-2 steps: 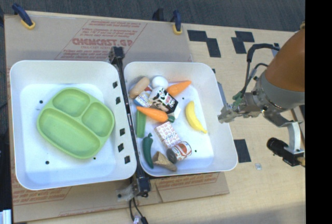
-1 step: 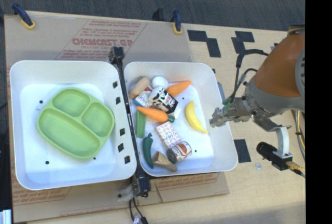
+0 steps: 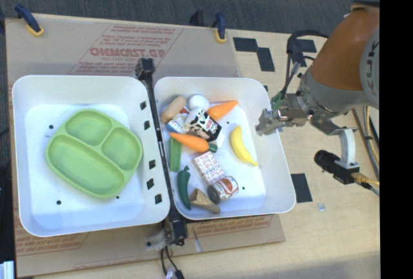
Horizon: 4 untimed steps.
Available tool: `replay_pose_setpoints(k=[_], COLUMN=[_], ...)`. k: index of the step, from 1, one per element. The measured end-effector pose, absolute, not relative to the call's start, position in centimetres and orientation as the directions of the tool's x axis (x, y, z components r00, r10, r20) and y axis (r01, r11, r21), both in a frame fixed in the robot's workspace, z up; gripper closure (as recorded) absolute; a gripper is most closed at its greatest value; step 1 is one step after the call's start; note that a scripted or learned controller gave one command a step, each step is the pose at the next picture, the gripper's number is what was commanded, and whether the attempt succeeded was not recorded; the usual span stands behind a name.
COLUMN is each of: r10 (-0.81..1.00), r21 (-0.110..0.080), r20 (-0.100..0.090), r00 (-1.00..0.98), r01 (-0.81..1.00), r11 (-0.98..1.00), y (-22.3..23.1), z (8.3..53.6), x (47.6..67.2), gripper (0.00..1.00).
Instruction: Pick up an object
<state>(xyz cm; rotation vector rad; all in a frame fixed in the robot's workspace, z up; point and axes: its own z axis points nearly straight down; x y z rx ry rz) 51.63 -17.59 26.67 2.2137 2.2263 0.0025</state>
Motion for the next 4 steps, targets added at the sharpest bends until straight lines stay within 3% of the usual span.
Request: replay_pose_setpoints(k=[1, 2, 3, 4], r10=[1.0, 1.0, 1.0, 1.0], r21=[-0.004, -0.003, -0.004, -0.004], r20=[0.001, 0.001, 0.002, 0.001], r00=[-0.005, -0.005, -0.006, -0.008], r01=[1.0, 1.0, 1.0, 1.0], r11=[0.005, 0.005, 0.006, 0.008], y=[-21.1, -21.1, -16.7, -14.7], z=[21.4, 21.5, 13.5, 9.1], x=[53.9, 53.9, 50.6, 55.0], gripper=[1.0, 0.0, 0.0, 0.0])
